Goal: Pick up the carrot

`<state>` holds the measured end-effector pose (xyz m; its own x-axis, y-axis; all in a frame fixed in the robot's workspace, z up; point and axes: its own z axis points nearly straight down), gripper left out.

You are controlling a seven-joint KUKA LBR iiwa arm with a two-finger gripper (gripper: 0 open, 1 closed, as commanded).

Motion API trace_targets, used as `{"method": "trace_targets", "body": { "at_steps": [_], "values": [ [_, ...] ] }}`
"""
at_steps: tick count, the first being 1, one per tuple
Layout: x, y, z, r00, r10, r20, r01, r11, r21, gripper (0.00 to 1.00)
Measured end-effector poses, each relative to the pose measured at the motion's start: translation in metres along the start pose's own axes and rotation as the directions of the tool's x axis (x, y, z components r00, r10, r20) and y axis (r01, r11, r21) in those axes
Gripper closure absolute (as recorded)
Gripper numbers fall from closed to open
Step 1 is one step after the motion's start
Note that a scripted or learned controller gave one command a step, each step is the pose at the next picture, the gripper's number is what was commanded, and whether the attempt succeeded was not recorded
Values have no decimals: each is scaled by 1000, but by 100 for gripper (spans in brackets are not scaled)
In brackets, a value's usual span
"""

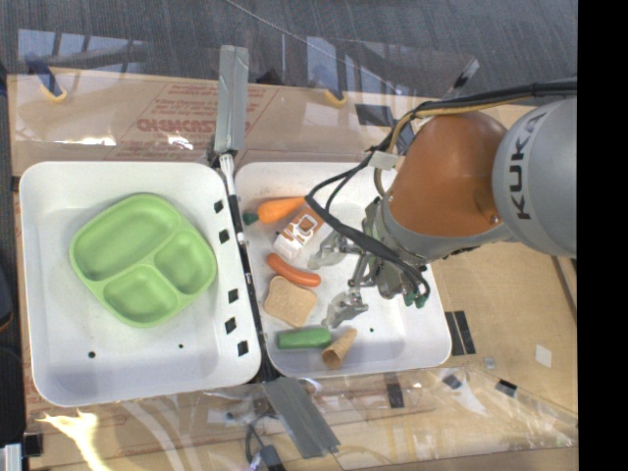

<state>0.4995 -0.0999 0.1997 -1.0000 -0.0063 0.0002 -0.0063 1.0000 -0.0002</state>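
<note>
Gripper [339,283] hanging over the right bin [432,327], fingers parted and holding nothing, well short of the carrot [282,208]. Carrot lying near the bin's far-left corner, just above the small white box [299,235]. Below that box: a sausage [293,271], then toast [290,302], then a green pickle [303,339] beside a cone [340,346] along the bin's near edge. Green plate [142,258] sitting alone in the left bin [39,292]. Likely trouble ahead: crowding around the carrot, with the box almost touching it and the bin wall close behind, so a slightly misjudged descent could clip the box, trap it in the jaws alongside the carrot, or nudge the carrot against the wall and out of reach.
</note>
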Motion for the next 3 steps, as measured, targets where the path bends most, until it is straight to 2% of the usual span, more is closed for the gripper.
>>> {"method": "trace_targets", "body": {
  "at_steps": [1, 2, 3],
  "values": [
    [-34, 7, 104, 997, 71, 9, -71, 998, -1, 0],
    [-36, 8, 93, 998, 64, 12, -64, 998, 0, 100],
    [11, 64, 6, 975, 221, 5, -221, 975, -2, 100]
  ]
}}
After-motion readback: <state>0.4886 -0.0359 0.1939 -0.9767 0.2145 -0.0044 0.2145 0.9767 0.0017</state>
